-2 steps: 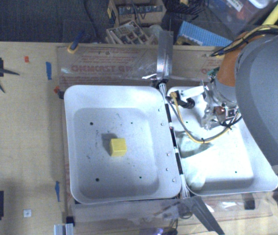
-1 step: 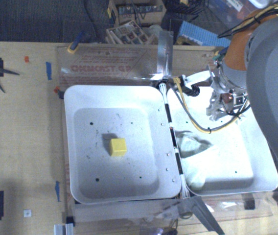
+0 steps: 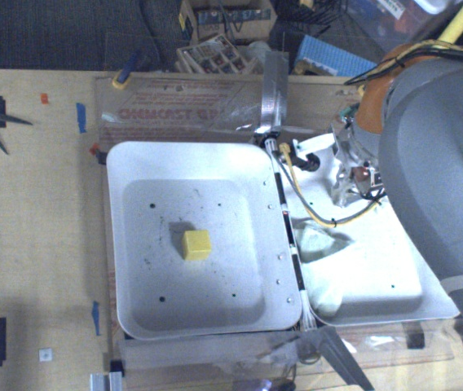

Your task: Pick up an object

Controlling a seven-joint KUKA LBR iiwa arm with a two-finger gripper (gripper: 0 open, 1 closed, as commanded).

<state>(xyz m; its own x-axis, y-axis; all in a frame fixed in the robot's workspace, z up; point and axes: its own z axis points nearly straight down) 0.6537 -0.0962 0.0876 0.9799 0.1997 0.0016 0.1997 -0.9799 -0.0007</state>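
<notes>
A small yellow block (image 3: pixel 197 244) lies near the middle of the left bin (image 3: pixel 134 177). My gripper (image 3: pixel 348 187) hangs over the far part of the right bin (image 3: pixel 394 287), below the orange band (image 3: pixel 370 108) of the arm, well to the right of the block. A dull, partly see-through object (image 3: pixel 316 239) lies in the right bin just below and left of the gripper. A pale rounded object (image 3: pixel 329 300) sits at that bin's near left corner. Nothing shows in the gripper's grasp.
The grey arm (image 3: pixel 439 161) covers the right side of the right bin. A yellow and black cable (image 3: pixel 313 210) runs from the divider between the bins to the wrist. A cardboard sheet (image 3: pixel 182 108) and boxes lie behind the bins.
</notes>
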